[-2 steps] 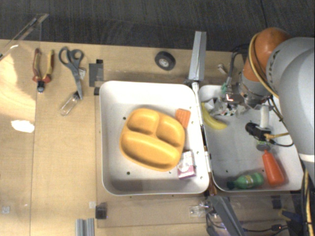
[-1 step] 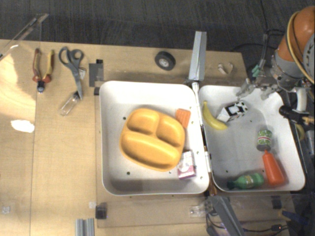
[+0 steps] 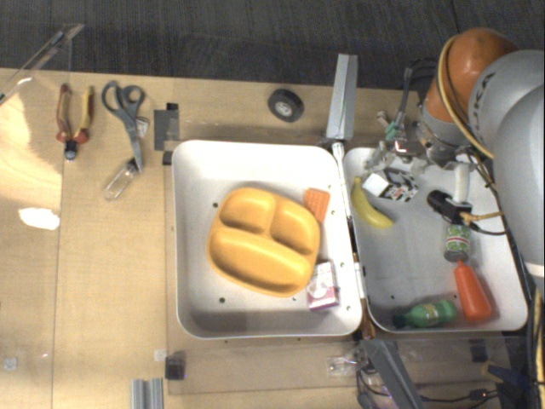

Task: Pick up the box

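The box [image 3: 322, 285] is a small pink and white carton. It lies in the left bin [image 3: 196, 228] near its front right corner, pressed against a large yellow bun-shaped object [image 3: 264, 239]. My gripper [image 3: 393, 175] is over the back left part of the right bin [image 3: 409, 262], just above the top end of a banana [image 3: 370, 206]. It is far from the box, on the other side of the wall between the bins. Nothing can be made out between its fingers.
An orange wedge [image 3: 317, 202] lies behind the yellow object. The right bin also holds a small jar [image 3: 457, 243], an orange bottle [image 3: 472, 291] and a green bottle [image 3: 426, 314]. Scissors [image 3: 128, 118], pliers [image 3: 72, 119] and a tape roll [image 3: 285, 104] lie on the bench.
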Controlling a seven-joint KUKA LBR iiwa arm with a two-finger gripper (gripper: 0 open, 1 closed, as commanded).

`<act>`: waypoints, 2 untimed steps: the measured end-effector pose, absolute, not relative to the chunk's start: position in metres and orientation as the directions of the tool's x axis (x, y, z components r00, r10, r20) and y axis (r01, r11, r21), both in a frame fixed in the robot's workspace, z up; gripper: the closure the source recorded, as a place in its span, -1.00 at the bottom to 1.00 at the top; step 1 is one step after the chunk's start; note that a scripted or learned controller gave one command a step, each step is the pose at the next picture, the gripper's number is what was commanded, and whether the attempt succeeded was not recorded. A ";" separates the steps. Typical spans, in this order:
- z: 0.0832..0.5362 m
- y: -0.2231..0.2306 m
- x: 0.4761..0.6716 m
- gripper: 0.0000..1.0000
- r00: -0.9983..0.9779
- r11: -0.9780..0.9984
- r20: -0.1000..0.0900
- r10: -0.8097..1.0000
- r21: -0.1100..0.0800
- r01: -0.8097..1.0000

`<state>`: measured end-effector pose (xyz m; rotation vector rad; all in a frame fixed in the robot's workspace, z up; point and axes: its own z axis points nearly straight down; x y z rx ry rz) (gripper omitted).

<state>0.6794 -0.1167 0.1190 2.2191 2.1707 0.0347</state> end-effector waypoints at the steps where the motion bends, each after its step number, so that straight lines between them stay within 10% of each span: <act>1: 0.089 -0.086 0.646 -1.00 0.061 -0.061 -0.001 0.998 0.012 0.998; 2: 0.187 -0.076 0.593 -1.00 -0.205 0.205 -0.002 0.979 0.009 0.979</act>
